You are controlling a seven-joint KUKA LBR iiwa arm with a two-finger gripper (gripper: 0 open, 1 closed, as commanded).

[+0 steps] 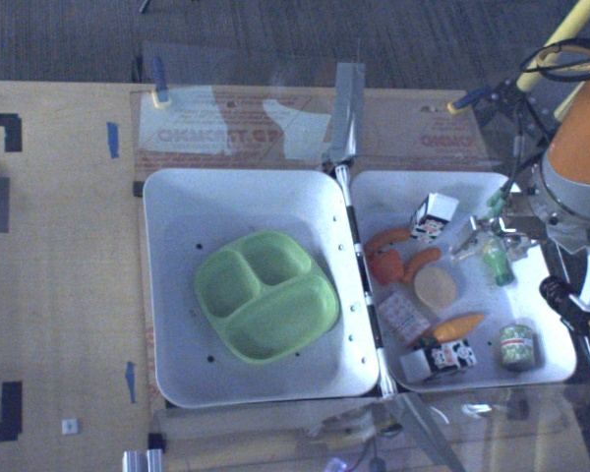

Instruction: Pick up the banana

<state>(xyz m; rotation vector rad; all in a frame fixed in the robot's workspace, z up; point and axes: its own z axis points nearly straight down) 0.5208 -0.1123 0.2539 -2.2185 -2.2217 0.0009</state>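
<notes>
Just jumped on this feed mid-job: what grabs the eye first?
The green divided plate lies alone in the left bin, tilted to the bin's edges. The right bin holds a clutter of small items, among them a carrot and a small can. The gripper hangs over that bin's far right part.

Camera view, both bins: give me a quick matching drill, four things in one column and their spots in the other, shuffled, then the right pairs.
Things:
1. green divided plate
2. green-labelled can
3. tan round disc
4. tool

Places:
A. near corner of the right bin, on the arm's side
B. over the far part of the right bin, on the arm's side
C. middle of the left bin
D. middle of the right bin

Pairs: 1-C, 2-A, 3-D, 4-B
</notes>
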